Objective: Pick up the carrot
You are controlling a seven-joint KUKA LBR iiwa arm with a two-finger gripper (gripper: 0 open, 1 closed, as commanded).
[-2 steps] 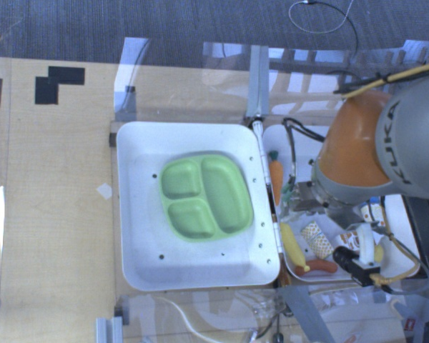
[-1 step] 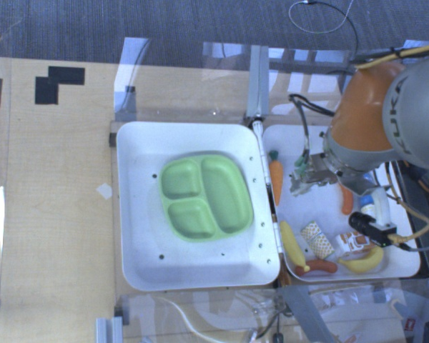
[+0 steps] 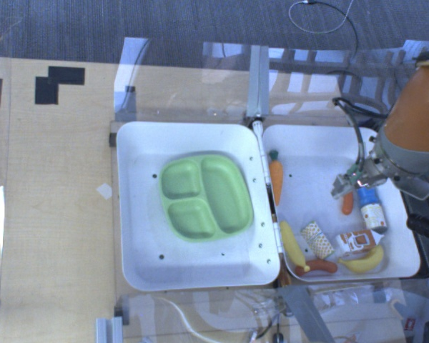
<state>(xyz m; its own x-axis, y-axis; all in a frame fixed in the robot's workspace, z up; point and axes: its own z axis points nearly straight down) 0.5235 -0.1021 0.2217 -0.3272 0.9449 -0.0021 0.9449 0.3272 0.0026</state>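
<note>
Against right bin's left wall: carrot [image 3: 276, 179]. Gripper [image 3: 352, 185] well apart; finger state cannot tell.

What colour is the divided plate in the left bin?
Light green, seen in the camera view: the divided plate has three compartments.

The carrot [image 3: 276, 178] lies along the left wall of the right bin [image 3: 311, 143], its green top pointing far. The gripper [image 3: 352, 185] hangs over the right part of that bin, well apart from the carrot, above a small bottle [image 3: 372, 213]. The left bin [image 3: 139, 259] bears a green divided plate [image 3: 204, 196].
</note>
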